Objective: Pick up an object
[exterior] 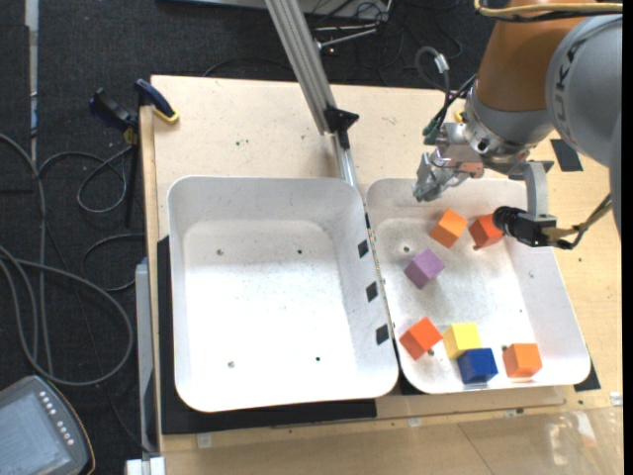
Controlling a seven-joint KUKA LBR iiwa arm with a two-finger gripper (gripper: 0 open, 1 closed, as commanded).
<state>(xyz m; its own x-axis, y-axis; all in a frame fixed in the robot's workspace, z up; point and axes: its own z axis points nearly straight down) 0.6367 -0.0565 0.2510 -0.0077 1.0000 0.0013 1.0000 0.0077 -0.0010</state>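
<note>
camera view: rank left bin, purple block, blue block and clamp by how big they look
1. left bin, by far
2. clamp
3. blue block and purple block: they look alike, so I won't rank them.

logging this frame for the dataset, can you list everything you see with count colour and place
orange cubes: 3, orange, right bin, one rear, two near the front
red cube: 1, red, right bin, rear
purple cube: 1, purple, right bin, middle
yellow cube: 1, yellow, right bin, front
blue cube: 1, blue, right bin, front, beside the yellow one
bins: 2, white, side by side on the bench
clamp: 1, blue and yellow, bench's rear left corner
gripper: 1, grey, over the right bin's rear edge
</note>
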